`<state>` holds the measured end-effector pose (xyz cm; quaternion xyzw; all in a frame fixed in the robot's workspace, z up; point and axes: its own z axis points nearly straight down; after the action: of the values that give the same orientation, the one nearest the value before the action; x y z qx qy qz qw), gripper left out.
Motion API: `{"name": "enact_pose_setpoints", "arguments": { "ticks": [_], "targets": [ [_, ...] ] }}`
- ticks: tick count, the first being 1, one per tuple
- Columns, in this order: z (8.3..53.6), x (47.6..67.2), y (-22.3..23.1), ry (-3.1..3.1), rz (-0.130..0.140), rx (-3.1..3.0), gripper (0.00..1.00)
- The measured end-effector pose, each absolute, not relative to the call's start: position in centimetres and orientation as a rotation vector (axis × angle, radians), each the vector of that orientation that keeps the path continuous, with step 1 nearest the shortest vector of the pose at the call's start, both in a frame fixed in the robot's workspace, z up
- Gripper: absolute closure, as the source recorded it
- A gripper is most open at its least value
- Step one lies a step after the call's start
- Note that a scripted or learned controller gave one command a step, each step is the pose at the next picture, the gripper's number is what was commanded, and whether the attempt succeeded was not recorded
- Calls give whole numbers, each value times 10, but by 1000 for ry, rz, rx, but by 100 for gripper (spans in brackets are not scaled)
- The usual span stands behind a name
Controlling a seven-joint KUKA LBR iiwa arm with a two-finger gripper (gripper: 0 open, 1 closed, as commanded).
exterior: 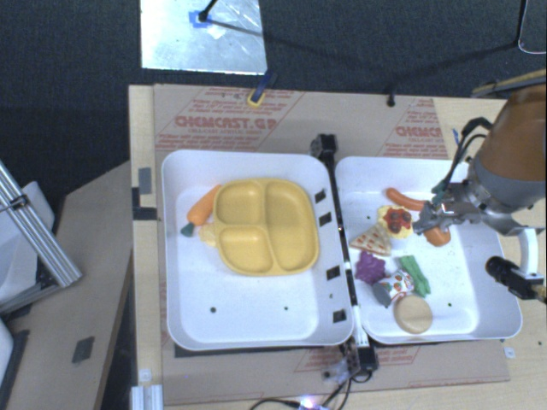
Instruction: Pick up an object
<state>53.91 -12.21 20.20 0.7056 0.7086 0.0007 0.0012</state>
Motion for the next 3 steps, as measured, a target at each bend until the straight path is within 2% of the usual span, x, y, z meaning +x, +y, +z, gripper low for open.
{"name": "enact_pose_setpoints", "arguments": {
  "ticks": [1,2,3],
  "targets": [
    [226,540,-122,2224,3,2215,100],
    [228,567,-77,2226,3,2215,100],
    [235,578,-20,2230,4,2211,100]
  ]
}}
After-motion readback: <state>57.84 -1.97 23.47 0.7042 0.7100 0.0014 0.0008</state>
